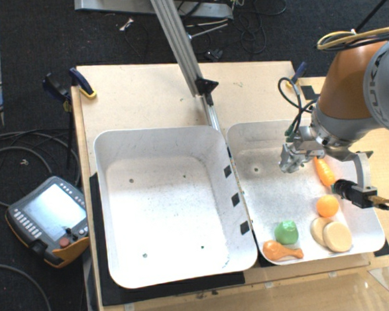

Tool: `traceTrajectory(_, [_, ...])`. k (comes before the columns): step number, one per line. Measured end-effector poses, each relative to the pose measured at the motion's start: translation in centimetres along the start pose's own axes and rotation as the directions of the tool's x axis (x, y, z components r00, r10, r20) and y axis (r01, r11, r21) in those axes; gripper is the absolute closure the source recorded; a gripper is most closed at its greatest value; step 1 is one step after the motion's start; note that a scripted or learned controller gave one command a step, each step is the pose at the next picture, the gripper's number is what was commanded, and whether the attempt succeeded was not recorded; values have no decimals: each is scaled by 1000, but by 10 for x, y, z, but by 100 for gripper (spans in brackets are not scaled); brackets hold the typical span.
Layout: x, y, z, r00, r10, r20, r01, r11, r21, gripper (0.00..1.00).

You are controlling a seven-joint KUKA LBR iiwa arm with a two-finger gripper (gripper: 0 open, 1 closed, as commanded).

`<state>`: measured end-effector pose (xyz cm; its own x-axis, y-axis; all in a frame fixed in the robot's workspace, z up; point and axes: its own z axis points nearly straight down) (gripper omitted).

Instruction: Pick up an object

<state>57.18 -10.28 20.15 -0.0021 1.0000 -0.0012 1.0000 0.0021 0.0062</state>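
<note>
One partial "KU" marks the arm.

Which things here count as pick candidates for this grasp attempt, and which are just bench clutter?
Job:
hand
carrot
orange ball
green ball
orange gourd-shaped toy
beige piece
right bin

Lying about:
left bin
teach pendant
blue-yellow clamp

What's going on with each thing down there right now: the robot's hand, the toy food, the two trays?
hand: low over the right tray's bare floor, holding nothing visible
carrot: lying loose beside the hand
orange ball: resting, untouched
green ball: resting near the front rim
orange gourd-shaped piece: lying flat
beige pieces: side by side
left tray: level
right tray: level
</note>
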Motion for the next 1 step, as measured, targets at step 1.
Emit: traceTrajectory(1, [54, 15, 5, 1000, -6, -3, 6, 1000, 5, 100])
